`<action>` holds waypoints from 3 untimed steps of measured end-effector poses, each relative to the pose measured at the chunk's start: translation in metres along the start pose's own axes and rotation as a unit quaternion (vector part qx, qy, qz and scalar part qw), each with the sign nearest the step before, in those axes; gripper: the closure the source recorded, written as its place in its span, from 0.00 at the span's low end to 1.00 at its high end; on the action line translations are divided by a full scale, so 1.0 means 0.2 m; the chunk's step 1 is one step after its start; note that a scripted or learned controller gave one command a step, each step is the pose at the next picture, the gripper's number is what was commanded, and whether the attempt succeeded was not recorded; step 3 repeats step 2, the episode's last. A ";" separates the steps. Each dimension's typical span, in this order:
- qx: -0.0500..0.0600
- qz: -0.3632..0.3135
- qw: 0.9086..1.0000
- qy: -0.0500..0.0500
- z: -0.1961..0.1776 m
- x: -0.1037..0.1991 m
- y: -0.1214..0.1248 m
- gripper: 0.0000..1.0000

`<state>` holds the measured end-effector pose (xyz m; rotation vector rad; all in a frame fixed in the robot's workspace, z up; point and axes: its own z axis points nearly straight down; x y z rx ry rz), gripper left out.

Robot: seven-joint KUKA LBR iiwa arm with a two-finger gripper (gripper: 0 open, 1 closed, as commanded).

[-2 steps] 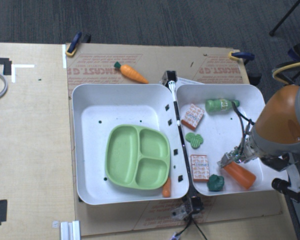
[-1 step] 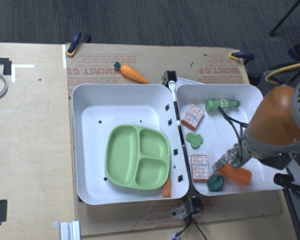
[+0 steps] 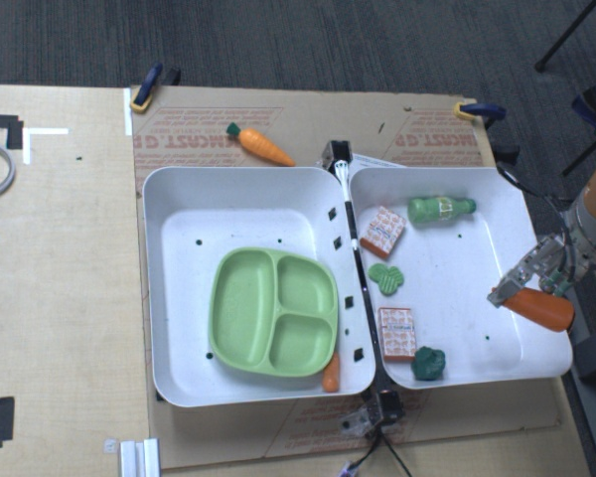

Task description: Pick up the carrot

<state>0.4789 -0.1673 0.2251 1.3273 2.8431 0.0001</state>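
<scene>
My gripper (image 3: 509,290) hangs over the right rim of the right bin (image 3: 477,361), reaching in from the right. Its fingers are shut on an orange carrot (image 3: 542,309), which lies slantwise just under them with its narrow end pointing left. A second carrot (image 3: 262,145) with a green top lies on the cardboard behind the left bin. A third, small orange carrot (image 3: 331,373) stands wedged at the front of the left bin (image 3: 179,217), against the green plate.
A green divided plate (image 3: 274,311) takes up the middle of the left bin. The right bin holds a green bottle (image 3: 440,209), two small printed boxes (image 3: 383,232) (image 3: 396,332), a green leafy piece (image 3: 386,278) and a dark green lump (image 3: 429,364).
</scene>
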 end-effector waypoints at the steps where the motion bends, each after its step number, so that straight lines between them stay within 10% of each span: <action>1: 0.001 0.015 1.000 0.002 0.66 0.19 0.15 1.00; 2: 0.000 -0.039 0.999 -0.001 -0.33 0.00 0.00 1.00; 3: 0.000 -0.039 0.999 -0.001 -0.33 0.00 0.00 1.00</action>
